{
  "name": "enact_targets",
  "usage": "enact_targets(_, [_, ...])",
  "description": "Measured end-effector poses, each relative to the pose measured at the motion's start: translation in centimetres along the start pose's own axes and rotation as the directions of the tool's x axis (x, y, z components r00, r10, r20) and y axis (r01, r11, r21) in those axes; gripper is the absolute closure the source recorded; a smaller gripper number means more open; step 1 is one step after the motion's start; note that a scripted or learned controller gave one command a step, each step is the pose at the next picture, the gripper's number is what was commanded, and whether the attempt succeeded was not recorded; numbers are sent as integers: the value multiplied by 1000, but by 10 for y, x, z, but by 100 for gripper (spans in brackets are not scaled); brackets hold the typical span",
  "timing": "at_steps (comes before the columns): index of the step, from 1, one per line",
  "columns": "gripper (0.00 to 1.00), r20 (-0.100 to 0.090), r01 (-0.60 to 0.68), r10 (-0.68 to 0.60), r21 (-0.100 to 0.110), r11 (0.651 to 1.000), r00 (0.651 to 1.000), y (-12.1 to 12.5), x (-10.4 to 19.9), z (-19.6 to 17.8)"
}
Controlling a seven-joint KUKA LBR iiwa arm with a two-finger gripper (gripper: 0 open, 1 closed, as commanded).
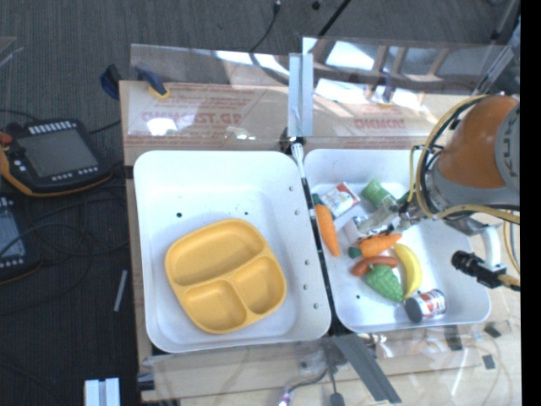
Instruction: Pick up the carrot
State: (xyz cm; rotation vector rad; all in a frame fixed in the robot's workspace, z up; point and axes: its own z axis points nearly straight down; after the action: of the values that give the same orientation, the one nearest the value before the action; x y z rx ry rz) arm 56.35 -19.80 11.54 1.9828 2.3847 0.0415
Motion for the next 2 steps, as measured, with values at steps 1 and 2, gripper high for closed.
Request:
enact_targets(1, [0,16,131,-131,-20,991,991,-11,1,2])
enact_targets(2, [0,0,131,-131,23,991,991,-41,9,21])
